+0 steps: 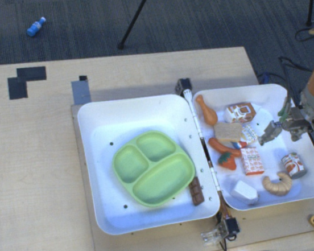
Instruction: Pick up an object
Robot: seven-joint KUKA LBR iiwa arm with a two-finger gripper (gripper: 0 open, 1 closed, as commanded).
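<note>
Robot lab (bench (30, 167), twin bins (95, 116))

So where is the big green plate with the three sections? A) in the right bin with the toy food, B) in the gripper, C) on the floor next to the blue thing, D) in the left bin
D: the green plate lies flat in the left bin, while the toy food sits in the right bin.

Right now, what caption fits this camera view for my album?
Gripper hovers over toy food bin; green plate sits alone.
</note>
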